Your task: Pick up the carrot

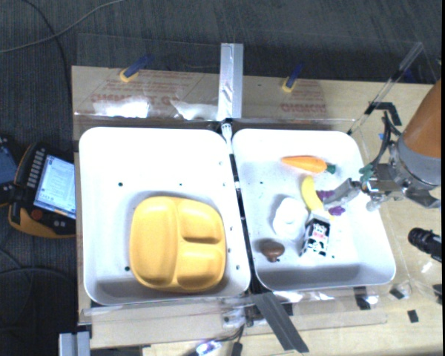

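Observation:
The carrot [304, 163], orange with a green top at its right end, lies flat near the far side of the right bin [371, 262]. My gripper [346, 190] reaches in over the bin's right side, just right of and slightly nearer than the carrot, apart from it. It hovers beside a small purple item [331, 197] and a yellow banana [309, 193].
The right bin also holds a white round object [287, 215], a brown lump [273, 250] and a black-and-white carton [318, 238]. A yellow divided tray [179, 242] sits in the left bin [104, 169]. A handheld pendant [48, 191] lies off the bench at left.

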`<act>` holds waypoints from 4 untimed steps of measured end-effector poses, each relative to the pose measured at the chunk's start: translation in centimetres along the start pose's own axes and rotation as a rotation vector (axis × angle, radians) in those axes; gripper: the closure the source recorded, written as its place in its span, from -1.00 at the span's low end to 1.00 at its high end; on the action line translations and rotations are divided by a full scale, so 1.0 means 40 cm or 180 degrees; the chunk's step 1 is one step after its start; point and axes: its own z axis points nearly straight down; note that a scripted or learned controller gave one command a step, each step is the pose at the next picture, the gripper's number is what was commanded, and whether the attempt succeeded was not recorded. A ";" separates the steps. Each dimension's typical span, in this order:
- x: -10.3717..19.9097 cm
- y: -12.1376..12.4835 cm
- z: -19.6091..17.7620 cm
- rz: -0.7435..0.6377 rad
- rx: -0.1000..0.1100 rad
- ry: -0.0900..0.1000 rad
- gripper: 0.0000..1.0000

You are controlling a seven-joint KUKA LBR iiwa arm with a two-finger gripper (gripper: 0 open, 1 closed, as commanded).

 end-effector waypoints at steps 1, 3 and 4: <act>0.036 0.217 0.246 0.0477 0.0003 0.0003 -1.00; 0.011 0.410 0.344 0.1278 0.0064 -0.0033 1.00; 0.059 0.223 0.348 0.0291 -0.0033 -0.0015 1.00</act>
